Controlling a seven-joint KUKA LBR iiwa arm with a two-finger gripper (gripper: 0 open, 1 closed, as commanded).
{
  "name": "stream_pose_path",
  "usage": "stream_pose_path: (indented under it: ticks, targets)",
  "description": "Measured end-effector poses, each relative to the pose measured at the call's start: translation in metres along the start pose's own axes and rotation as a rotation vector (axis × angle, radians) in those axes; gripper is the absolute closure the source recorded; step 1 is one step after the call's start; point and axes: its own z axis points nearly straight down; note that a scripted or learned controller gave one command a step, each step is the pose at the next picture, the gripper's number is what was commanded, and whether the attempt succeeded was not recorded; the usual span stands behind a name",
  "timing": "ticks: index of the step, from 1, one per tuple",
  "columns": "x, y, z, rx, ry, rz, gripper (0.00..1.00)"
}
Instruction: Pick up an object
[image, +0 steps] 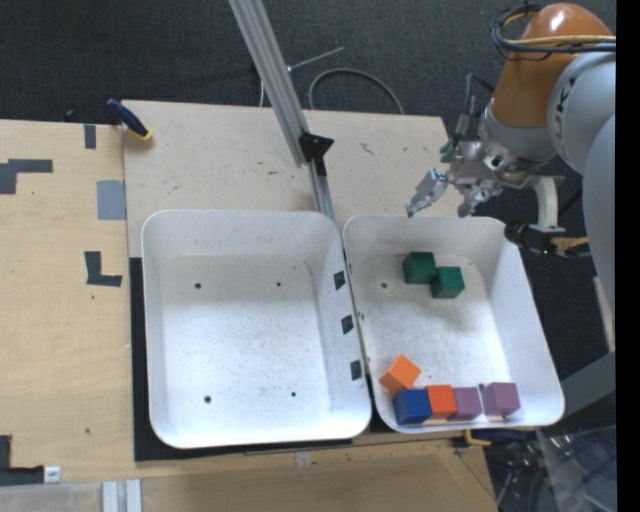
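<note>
My gripper (447, 200) hangs above the far rim of the right bin (520, 300), open, with nothing between its fingers. Below and slightly left of it, two green blocks (433, 274) lie touching in the far half of that bin. Along the near wall sit an orange block (401, 372), a blue block (411, 405), a second orange block (442, 401) and two purple blocks (484, 400) in a row.
The left bin (240, 320) stands beside the right one, sharing a middle rim. A slanted metal rail (285, 95) runs down to the gap between the bins. A blue and yellow clamp (130, 118) lies at the far left of the board.
</note>
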Motion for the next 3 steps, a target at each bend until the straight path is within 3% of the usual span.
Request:
stream_pose_path:
  ticks: [1,2,3]
  targets:
    - [-0.050,-0.078,0.002,0.004,-0.001,0.008,0.00]
    - [-0.082,0.005,0.092,0.002,0.000,0.000,0.00]
    - [-0.081,0.005,0.087,-0.001,-0.001,0.000,0.00]
